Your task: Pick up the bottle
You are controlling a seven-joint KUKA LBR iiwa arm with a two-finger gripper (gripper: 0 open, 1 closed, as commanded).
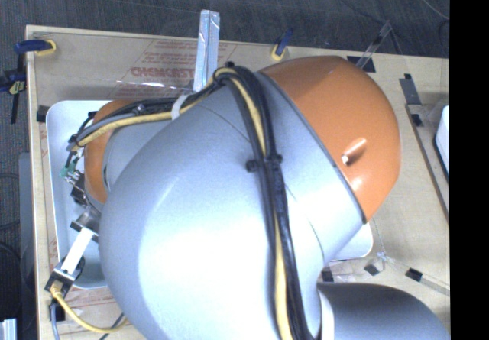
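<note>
My grey arm (229, 224) with its orange band (344, 132) looms close under the camera and covers most of both bins. It reaches left over the left white bin (50, 149). The gripper (75, 212) hangs at the arm's left end, low over that bin's left side, mostly hidden behind the wrist and its cables. What lies in the bins under the arm is hidden.
A yellow and black cable bundle (263, 170) runs along the arm. A corner of the right bin (368, 243) peeks out at lower right. The wooden bench (412, 201) shows around the bins, with a clear upright strip (208, 48) and blue clamps (34, 46) at the back.
</note>
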